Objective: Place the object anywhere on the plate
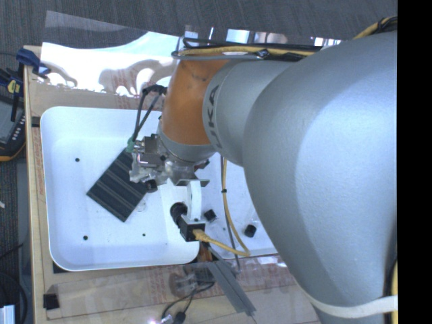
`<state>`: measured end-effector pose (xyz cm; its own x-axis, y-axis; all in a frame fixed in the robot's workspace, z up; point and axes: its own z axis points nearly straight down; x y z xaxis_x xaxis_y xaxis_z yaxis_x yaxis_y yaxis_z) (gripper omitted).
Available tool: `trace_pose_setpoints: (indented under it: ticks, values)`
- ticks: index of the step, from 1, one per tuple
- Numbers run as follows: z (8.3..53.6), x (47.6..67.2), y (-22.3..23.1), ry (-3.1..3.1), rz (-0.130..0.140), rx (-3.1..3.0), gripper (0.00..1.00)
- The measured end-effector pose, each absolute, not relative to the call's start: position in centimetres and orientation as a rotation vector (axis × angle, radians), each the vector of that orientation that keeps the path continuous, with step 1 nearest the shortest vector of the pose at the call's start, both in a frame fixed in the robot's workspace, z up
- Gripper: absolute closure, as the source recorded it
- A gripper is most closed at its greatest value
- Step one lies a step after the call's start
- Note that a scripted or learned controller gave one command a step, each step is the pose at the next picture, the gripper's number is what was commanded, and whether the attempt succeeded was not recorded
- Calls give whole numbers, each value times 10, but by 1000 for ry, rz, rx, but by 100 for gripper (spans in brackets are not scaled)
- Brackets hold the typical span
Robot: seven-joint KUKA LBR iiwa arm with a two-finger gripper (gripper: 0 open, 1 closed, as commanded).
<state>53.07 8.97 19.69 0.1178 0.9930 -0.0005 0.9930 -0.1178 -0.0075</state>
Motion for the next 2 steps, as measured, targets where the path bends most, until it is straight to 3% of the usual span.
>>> trace_pose_setpoints:
  ticks: [1,2]
  values:
    - [263,583,121,-2652,0,-1683,100]
    - [188,486,187,-2629,9,-1711,100]
